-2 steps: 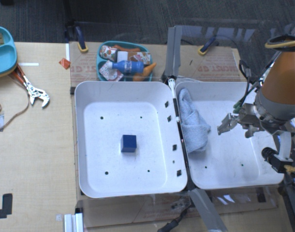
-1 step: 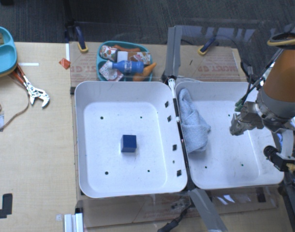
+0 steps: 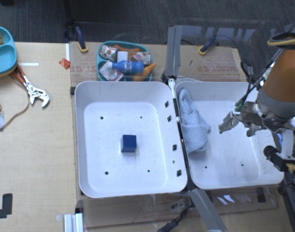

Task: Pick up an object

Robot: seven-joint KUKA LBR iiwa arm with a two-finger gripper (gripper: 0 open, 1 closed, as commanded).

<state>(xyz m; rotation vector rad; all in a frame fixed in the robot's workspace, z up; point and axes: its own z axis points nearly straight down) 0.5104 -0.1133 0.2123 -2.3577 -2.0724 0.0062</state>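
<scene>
A small dark blue cube sits near the middle of the left white bin. A crumpled grey-blue cloth lies along the left wall of the right white bin. My gripper hangs over the right half of the right bin, to the right of the cloth and apart from it. Its fingers are open with nothing between them. The grey arm with its orange band comes in from the right edge.
Behind the left bin stands a blue tub holding several small items. A wrench and a teal tray lie on the wooden bench at the left. Yellow clamps sit behind the bins.
</scene>
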